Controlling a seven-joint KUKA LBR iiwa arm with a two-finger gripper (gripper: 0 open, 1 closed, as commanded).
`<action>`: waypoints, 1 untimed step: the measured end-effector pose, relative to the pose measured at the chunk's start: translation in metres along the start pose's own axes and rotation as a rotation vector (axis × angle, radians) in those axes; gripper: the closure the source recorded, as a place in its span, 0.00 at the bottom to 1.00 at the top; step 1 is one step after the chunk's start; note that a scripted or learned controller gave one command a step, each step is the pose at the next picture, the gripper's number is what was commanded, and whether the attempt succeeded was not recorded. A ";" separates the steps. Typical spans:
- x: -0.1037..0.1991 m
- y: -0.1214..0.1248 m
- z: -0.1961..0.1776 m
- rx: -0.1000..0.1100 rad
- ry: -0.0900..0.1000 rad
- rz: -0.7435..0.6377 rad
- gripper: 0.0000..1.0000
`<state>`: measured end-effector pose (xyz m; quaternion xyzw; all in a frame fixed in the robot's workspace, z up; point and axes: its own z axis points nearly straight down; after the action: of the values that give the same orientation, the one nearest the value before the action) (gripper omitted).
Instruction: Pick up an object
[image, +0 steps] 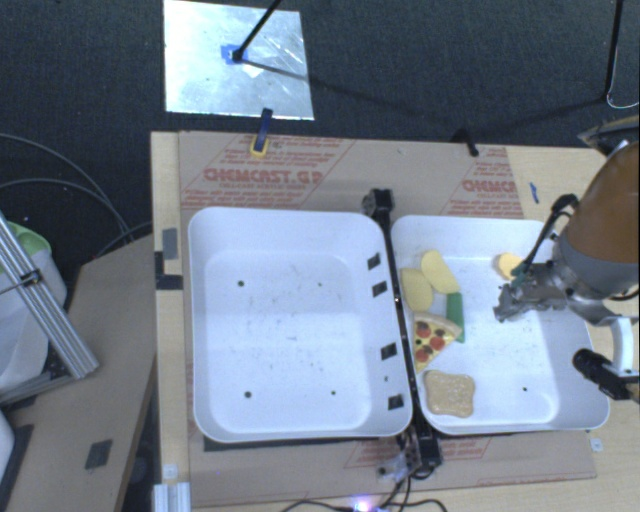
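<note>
The gripper (512, 303) is seen low in the right bin (500, 420); whether anything is grasped cannot be told. A yellow piece (508, 264) lies just beside it, possibly toy food. The pizza slice (435, 338) and toast (450, 393) lie apart, leftward. The piece could be nudged away by an off-centre closure.

White bins (290, 232); yellow chips (428, 278); pizza slice (433, 337) (red dots on yellow); green strip (456, 311); tan toast (449, 393).
</note>
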<state>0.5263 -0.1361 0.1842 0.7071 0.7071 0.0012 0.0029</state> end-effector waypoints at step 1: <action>0.005 -0.014 0.011 0.005 0.002 -0.001 1.00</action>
<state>0.5120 -0.1308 0.1734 0.7068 0.7074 0.0001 0.0006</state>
